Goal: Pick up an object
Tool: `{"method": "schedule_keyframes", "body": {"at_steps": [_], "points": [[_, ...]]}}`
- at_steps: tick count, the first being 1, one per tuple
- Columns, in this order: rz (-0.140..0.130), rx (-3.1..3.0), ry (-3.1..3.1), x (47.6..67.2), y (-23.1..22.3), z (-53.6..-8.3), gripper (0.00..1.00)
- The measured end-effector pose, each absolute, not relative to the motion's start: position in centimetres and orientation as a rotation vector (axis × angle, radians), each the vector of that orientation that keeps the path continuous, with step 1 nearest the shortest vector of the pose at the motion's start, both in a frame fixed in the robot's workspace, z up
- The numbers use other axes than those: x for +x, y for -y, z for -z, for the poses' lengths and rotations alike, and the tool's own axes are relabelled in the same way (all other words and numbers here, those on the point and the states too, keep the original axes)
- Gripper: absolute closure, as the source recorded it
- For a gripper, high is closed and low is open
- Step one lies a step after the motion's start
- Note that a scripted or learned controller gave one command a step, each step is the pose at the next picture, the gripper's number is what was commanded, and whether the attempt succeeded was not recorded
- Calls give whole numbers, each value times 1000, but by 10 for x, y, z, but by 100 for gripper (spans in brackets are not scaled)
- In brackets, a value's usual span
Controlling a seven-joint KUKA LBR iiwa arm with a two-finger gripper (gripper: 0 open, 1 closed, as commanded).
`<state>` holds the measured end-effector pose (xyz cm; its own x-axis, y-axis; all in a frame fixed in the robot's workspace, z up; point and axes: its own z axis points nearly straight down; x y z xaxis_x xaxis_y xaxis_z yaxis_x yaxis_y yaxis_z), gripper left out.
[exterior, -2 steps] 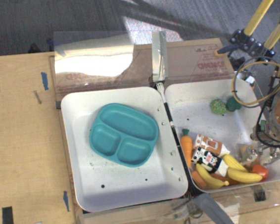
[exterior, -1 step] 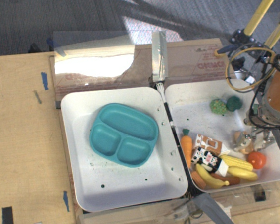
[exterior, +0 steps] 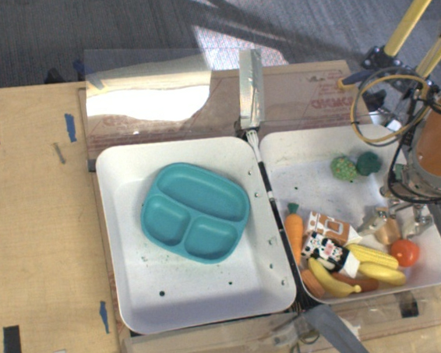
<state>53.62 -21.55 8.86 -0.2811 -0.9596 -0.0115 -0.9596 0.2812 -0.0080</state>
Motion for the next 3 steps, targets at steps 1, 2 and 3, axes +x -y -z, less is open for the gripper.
{"method": "schedule_keyframes", "body": {"at_steps": [1,2,3], "points": [[6,-2113,-2314,559,221,-125,0],[8,-2251,-2181,519,127,-89,0],[12,-2263,-2156,497,160,-90,0]]}}
